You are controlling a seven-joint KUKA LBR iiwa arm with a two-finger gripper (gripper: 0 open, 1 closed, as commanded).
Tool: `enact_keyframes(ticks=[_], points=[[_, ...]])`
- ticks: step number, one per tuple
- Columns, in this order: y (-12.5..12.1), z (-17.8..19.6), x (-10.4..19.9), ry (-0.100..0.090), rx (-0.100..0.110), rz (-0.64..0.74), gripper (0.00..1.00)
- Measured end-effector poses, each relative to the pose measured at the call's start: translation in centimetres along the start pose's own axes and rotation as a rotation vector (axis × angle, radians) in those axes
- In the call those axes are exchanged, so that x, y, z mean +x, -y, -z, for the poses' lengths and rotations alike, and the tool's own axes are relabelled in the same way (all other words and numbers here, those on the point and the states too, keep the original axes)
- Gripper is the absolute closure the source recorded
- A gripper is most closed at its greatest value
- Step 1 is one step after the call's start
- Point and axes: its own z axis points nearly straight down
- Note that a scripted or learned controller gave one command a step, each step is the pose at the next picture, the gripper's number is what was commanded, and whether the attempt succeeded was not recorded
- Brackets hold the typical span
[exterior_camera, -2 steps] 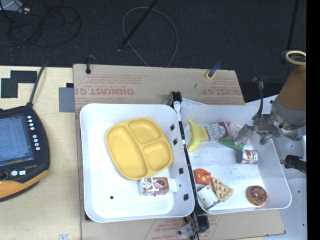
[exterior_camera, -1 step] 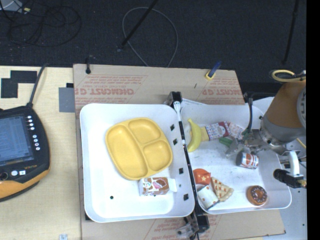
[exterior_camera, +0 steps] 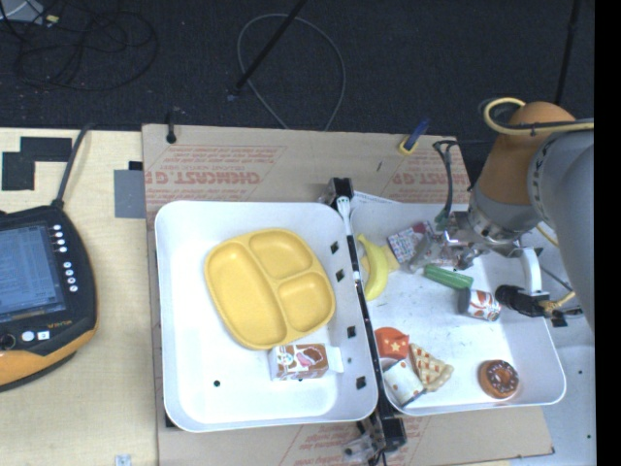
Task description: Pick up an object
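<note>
My gripper [exterior_camera: 448, 247] is low over the far side of the right bin [exterior_camera: 543, 357], reaching in from the right under the orange band [exterior_camera: 514, 168]. A green stick-shaped object [exterior_camera: 447, 278] lies just in front of it. A crumpled silver packet [exterior_camera: 404, 244] sits to its left, close by. A yellow banana [exterior_camera: 375, 266] rests against the bin's left wall. A small red and white can [exterior_camera: 482, 305] lies to the right of the green object. I see nothing lifted off the bin floor.
At the right bin's near side lie a chocolate donut [exterior_camera: 499, 379], a waffle piece [exterior_camera: 431, 367], a red item [exterior_camera: 391, 342] and a white cup [exterior_camera: 403, 383]. The left bin [exterior_camera: 184, 357] holds a yellow divided plate [exterior_camera: 271, 284] and a small carton [exterior_camera: 301, 360]. A teach pendant [exterior_camera: 39, 280] sits far left.
</note>
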Motion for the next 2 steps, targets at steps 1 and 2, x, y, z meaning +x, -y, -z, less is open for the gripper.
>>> enact_keyframes(ticks=[1,2], points=[[0.2,0.9,-0.1,-0.002,-0.002,-0.004,1.00],[4.0,4.6,1.2,-0.001,-0.020,-0.013,1.00]])
